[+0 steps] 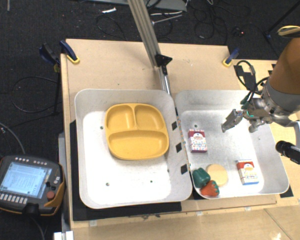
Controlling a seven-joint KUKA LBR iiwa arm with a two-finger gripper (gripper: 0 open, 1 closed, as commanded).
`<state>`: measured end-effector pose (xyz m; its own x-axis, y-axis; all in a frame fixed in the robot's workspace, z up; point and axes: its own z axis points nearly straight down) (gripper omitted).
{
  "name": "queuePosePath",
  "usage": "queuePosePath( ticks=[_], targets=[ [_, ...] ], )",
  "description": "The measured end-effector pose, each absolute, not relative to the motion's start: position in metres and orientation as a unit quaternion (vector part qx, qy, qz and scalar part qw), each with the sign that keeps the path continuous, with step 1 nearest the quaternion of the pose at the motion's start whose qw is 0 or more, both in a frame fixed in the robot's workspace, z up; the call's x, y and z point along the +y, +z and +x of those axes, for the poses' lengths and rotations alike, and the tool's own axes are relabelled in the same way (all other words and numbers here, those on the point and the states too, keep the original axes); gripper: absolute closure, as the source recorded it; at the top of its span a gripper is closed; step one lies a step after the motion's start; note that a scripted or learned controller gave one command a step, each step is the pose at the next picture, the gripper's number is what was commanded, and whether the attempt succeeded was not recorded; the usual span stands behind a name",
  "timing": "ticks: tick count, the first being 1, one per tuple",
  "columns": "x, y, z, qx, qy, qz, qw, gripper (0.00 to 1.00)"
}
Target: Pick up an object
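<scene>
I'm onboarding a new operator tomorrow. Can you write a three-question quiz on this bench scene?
1. True or false: the yellow plastic divided plate lies in the left white bin.
2. How many small red-and-white cartons lie in the right white bin? A) one B) two C) four
3. Fill in: the claw hangs above the ____ bin.

Key: 1 true; 2 B, one carton near the middle, another further right; 3 right.

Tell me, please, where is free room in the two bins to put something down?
Left bin: bare floor below and left of the yellow divided plate. Right bin: open floor between the two small cartons, and along the top under the gripper. Crowded: the near-left corner, with the green and red toy vegetables and the tan disc.
</scene>
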<state>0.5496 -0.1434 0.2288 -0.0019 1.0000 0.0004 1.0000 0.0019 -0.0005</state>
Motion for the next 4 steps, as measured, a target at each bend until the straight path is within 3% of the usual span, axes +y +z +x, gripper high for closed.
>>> queuePosePath(
  ticks=[1, 3, 4],
  targets=[
    [-0.143, 0.229, 0.55, -0.707, -0.0001, -0.707, 0.0, 0.0],
    [-0.139, 0.139, 0.545, -0.707, 0.0016, -0.707, 0.002, 0.0],
    [-0.139, 0.098, 0.547, -0.707, -0.002, -0.707, 0.0, 0.0]
  ],
)
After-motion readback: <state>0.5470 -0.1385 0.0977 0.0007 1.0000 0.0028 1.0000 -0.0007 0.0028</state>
